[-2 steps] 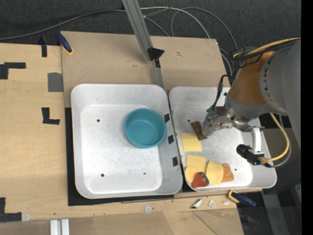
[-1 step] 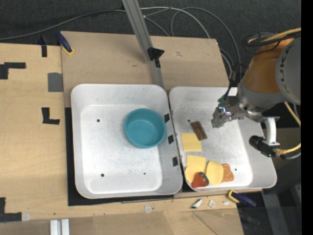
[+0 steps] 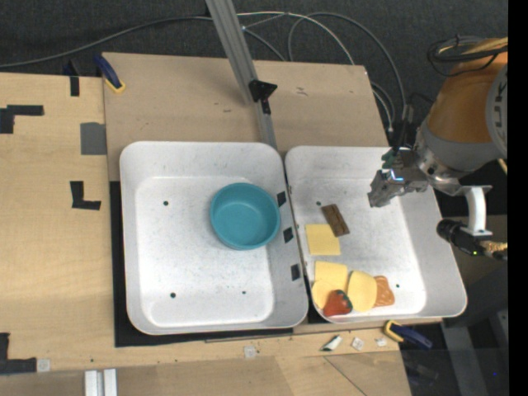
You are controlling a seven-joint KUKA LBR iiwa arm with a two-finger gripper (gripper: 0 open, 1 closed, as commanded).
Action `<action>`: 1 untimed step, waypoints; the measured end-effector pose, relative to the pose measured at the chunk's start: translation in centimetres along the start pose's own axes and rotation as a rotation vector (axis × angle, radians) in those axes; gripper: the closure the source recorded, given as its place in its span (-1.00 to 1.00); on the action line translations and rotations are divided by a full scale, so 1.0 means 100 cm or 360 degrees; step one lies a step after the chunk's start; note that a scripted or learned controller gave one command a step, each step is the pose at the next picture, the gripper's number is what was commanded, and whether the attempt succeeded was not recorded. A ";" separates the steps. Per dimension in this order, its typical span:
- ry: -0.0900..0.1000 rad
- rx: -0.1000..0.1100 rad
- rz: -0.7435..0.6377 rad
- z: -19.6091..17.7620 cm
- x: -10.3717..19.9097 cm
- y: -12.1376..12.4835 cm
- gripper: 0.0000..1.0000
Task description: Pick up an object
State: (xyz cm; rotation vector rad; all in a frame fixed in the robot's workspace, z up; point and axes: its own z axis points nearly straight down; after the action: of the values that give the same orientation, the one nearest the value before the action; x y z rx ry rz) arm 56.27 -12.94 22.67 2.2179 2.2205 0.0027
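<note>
In the left bin (image 3: 157, 304) sits a teal bowl (image 3: 243, 214), near the bin's right side. The right bin (image 3: 429, 299) holds a small brown block (image 3: 333, 219), a pale yellow square (image 3: 322, 240), and a cluster of yellow pieces (image 3: 345, 280) with a red item (image 3: 335, 303) and an orange piece (image 3: 384, 291) at its front. My gripper (image 3: 384, 190) hangs over the right bin's far right part, to the right of the brown block and apart from it. Nothing shows between its fingers.
A grey metal pole (image 3: 239, 56) slants down from the top to the gap between the bins. Cables (image 3: 330, 31) loop over the bench at the back. Small clips lie by the bench's front edge (image 3: 355, 343). The arm's orange band (image 3: 466, 106) is at the right.
</note>
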 end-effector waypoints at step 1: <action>0.0000 0.0001 0.0000 -0.030 0.000 0.001 1.00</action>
State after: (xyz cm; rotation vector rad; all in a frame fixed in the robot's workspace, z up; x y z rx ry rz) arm 56.36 -12.93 25.67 2.2181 2.2211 0.0021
